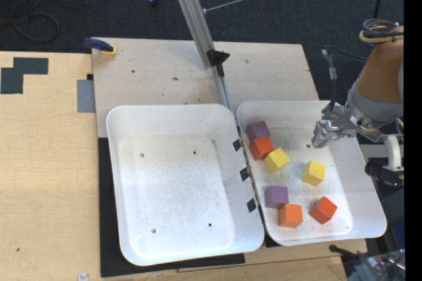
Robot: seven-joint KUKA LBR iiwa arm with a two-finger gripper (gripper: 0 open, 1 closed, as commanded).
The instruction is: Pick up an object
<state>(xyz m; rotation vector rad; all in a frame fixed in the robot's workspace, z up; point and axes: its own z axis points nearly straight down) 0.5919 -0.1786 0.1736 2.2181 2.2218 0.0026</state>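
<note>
- The tool (323,134) hung low over the right bin (369,220), near that bin's far right part, at the end of the grey arm (379,85) with its orange band.
- Whether it was released or clenched could not be told — nothing showed between its tips.
- Just below the tool in the view, and nearest to it, lay a yellow cube (314,173), apart from the tool.
- To the tool's left sat a cluster of three cubes touching or nearly so: a purple cube (258,130), an orange-red cube (261,147) and a second yellow cube (277,159).
- Further below the tool — toward the near rim — lay another purple cube (276,196) with an orange cube (290,215) right beside it, and a red cube (323,210) a little to their right.
- Well to the tool's left lay the left bin (132,141), both bins resting on the surface (158,72).
</note>
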